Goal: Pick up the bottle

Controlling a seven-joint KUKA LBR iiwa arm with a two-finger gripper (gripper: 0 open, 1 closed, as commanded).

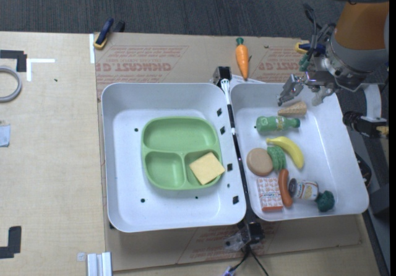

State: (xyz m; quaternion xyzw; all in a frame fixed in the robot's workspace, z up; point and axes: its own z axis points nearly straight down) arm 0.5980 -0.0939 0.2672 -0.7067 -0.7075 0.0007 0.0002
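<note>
where the green bottle [278, 123] lies on its side near the back of the right bin [346, 163], a tan wedge [292, 108] sits just behind it and a banana [288, 150] just in front. further forward are a round brown patty [260, 161], a leafy green piece [276, 158], a sausage [284, 187], a small carton [269, 194], a little jar [304, 190] and a broccoli [325, 200]. the gripper [301, 85] hangs above the bin's back edge, fingers spread, nothing between them. the left bin [117, 163] holds a green tray [179, 151] with a yellow block [206, 168]. a carrot [241, 58] lies behind the bins.
</note>
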